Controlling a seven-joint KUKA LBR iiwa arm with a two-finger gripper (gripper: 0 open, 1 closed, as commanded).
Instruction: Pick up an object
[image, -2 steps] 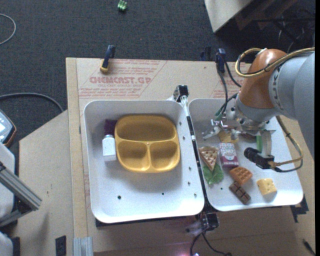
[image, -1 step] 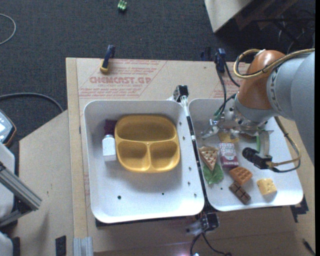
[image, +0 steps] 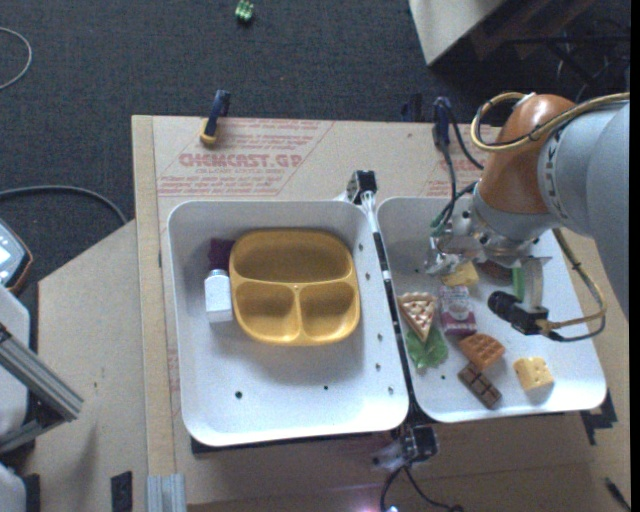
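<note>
One arm (image: 560, 150) — low (wrist down) over right bin (image: 590, 380)

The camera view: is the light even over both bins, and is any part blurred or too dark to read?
Camera view: the left bin is evenly lit, without glare; the right bin lies in the arm's shadow at the top; the claw there looks dark and soft, details unreadable; the whole picture is slightly grainy.
</note>
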